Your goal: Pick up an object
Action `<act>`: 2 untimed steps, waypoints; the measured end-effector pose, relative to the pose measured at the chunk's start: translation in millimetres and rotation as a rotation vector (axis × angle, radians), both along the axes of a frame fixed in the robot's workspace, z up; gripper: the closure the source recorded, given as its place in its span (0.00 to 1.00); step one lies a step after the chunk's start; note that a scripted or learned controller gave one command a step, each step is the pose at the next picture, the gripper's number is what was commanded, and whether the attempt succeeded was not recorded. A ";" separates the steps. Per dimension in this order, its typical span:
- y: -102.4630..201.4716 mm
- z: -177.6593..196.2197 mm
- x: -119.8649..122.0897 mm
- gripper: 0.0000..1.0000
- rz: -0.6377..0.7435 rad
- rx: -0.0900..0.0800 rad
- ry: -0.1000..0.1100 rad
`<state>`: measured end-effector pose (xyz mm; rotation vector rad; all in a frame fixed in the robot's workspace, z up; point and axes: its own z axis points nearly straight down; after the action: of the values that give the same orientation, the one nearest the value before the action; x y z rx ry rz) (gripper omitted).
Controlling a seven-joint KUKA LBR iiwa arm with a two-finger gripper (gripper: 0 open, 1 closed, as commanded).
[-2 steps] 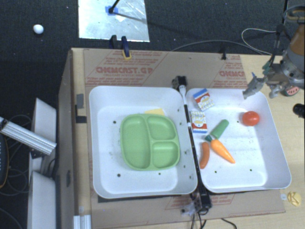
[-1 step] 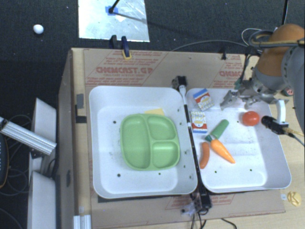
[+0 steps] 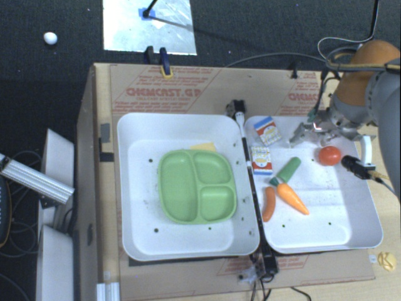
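Where right bin (image 3: 351, 231) lies: two carrots (image 3: 292, 197), two cartons (image 3: 267, 130), one tomato (image 3: 329, 155).

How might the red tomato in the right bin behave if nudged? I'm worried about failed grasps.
The tomato looks round, so it would probably roll. Its skin looks smooth, so fingers may slip. It lies clear of the carrot.

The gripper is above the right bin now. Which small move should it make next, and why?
Probably lower the gripper a little toward the red tomato, which lies just beside it in the right bin. Nothing is seen between the jaws, and the tomato lies apart from the carrot, so it seems the nearest free target.
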<state>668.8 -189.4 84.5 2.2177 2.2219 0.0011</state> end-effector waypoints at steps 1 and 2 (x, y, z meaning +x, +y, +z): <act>0.2 11.9 1.6 1.00 0.004 -0.002 -0.004; 0.5 11.7 1.6 0.00 0.006 -0.002 -0.004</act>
<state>670.4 -188.9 96.3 2.2087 2.2251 0.0031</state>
